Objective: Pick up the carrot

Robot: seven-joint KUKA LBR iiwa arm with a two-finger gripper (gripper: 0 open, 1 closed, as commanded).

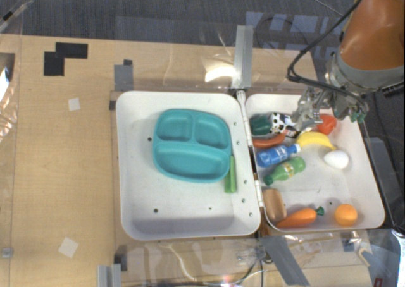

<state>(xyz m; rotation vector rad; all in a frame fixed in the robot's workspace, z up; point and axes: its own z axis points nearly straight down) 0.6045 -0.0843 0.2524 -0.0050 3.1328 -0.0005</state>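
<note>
The carrot [297, 217] is orange with a small green top and lies along the front wall of the right bin [373, 194], its green end pointing right. My gripper [314, 109] hangs over the back of the same bin, above a yellow banana [315, 140] and a black-and-white cow toy [282, 124], well behind the carrot. Nothing shows in its grasp. The orange-banded arm [373, 26] comes in from the upper right.
The right bin also holds a green item [260, 124], a red-orange piece [326, 124], a blue bottle [277, 155], a green bottle [286, 170], a white egg [336, 159], an orange [345, 214] and a brown piece [274, 202]. In the left bin are a teal divided plate [191, 144] and a green stick [230, 174].
</note>
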